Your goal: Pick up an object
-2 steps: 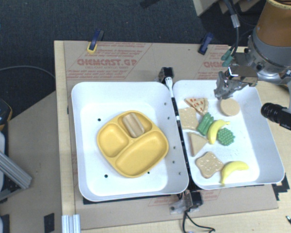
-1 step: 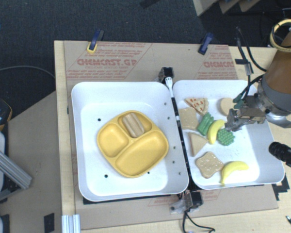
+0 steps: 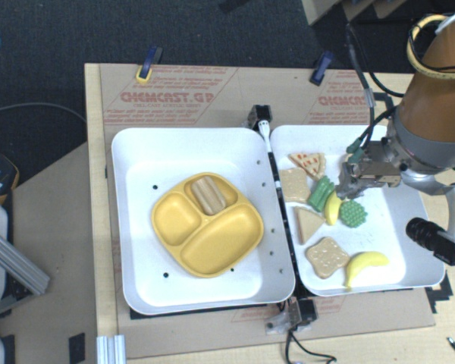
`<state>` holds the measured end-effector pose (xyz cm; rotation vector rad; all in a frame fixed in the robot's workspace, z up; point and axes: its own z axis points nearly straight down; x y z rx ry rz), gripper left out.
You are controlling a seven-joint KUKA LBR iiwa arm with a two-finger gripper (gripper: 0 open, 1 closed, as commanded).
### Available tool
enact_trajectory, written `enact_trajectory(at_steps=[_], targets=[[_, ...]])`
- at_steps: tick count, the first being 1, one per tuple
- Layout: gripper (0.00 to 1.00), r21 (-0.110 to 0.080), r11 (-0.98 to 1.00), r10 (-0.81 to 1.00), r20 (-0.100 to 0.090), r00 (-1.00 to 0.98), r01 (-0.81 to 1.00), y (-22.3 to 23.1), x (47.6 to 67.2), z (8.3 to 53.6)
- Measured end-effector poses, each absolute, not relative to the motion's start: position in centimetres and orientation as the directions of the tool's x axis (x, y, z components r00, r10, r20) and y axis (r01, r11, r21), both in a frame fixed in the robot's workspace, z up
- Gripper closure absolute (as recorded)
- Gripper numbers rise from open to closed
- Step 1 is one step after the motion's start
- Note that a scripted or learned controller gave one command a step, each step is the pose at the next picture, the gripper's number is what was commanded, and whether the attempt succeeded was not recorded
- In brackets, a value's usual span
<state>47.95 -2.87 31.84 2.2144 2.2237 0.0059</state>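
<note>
You have two white bins side by side on the bench. The left bin (image 3: 129, 226) carries a yellow divided tray (image 3: 206, 226), and a tan sausage (image 3: 208, 194) lies in the tray's upper right compartment — the other two compartments show bare yellow. The right bin (image 3: 409, 268) holds the loose toy food: a pizza slice (image 3: 309, 162) near the top, a pale bread piece (image 3: 292, 182) just below it, a green pod (image 3: 321, 192), a small yellow piece (image 3: 333, 210) touching the pod, a green bumpy piece (image 3: 353, 214), a pale wedge (image 3: 309, 223), a cracker (image 3: 326, 256) and a banana (image 3: 365, 266) near the bottom edge. Your gripper (image 3: 352, 189) hangs over the middle of the right bin, just above the pod and the green bumpy piece — whether its fingers are apart or together cannot be told here, and nothing is seen between them.
</note>
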Motion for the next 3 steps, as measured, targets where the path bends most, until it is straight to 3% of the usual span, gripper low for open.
enact_trajectory(at_steps=[1, 2, 3], targets=[[1.00, -0.001, -0.005, 1.000, -0.001, 0.005, 1.000, -9.0, 47.9, 30.9], [1.00, 0.006, 0.007, 1.000, 0.001, -0.007, 1.000, -3.8, 48.0, 35.4], [1.00, -0.008, -0.008, 1.000, -0.001, 0.008, 1.000, -11.8, 47.8, 27.4]])
